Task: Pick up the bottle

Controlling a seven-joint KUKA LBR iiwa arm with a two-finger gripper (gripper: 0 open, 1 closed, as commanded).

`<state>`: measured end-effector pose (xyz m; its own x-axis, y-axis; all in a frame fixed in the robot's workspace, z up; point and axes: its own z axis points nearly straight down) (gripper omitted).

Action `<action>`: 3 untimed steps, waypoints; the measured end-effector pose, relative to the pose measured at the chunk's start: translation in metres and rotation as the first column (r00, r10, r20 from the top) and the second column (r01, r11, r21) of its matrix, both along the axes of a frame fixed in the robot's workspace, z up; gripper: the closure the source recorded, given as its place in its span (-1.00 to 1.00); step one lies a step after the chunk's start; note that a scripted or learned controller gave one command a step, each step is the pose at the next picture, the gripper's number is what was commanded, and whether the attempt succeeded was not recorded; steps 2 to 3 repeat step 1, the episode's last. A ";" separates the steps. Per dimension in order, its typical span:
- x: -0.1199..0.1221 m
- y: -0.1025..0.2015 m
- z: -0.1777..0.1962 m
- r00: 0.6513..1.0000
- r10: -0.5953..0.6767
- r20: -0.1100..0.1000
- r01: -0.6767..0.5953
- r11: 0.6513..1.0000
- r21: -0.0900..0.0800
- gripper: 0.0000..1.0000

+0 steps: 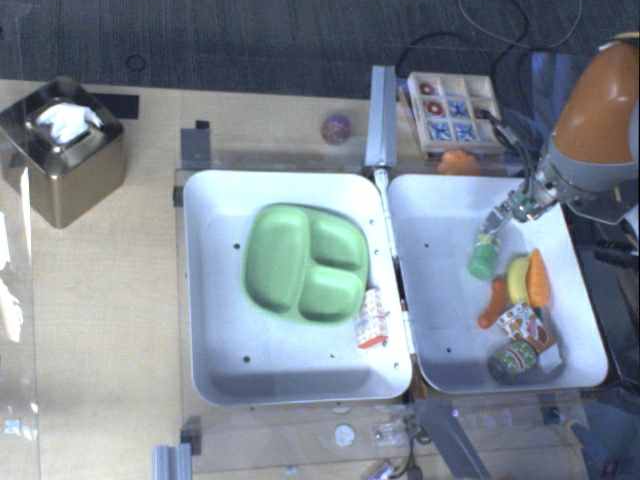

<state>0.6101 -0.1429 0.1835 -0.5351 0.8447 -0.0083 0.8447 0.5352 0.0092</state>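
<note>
Above the right bin [590, 368], end effector [492, 230] touches green bottle [484, 260]; grip unclear, labels unreadable.

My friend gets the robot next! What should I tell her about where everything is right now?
Gripper: low in the right bin, its tip right above the green bottle; a grip cannot be confirmed.
Bottle: lying on the right bin's floor, left of a banana and two carrots.
Left bin: green divided plate and a small carton.
Done: the approach. Left: grasp and lift the bottle.
</note>
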 end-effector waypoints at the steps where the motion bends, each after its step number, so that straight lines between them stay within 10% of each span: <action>1: -0.020 0.037 0.005 0.924 -0.382 -0.007 0.382 0.924 0.004 1.00; 3: -0.020 0.037 0.005 0.924 -0.382 -0.007 0.382 0.924 0.004 1.00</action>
